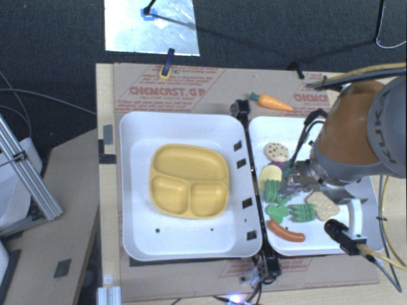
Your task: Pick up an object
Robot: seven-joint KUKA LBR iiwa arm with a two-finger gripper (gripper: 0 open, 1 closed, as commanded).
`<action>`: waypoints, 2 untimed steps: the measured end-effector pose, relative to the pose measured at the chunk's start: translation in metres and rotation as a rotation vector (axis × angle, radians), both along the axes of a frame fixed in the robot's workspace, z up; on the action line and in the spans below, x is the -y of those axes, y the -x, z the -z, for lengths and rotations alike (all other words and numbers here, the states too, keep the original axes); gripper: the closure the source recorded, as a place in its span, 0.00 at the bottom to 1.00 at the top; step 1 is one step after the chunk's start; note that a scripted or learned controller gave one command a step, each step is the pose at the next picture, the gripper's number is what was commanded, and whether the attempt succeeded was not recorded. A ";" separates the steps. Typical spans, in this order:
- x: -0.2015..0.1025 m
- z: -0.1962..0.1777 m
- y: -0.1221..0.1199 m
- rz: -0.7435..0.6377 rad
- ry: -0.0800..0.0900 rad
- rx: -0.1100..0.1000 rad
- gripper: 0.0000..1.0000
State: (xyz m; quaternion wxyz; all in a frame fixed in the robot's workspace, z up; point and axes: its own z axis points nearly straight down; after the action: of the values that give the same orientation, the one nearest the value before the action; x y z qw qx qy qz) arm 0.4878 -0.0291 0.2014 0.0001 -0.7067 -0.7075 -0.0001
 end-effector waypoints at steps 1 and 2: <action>0.008 0.018 0.002 0.000 0.000 -0.001 1.00; -0.110 -0.010 0.001 -0.016 -0.005 0.003 1.00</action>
State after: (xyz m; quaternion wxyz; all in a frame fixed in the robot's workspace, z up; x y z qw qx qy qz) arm 0.4867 0.0811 0.2118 0.0006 -0.7011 -0.7131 -0.0029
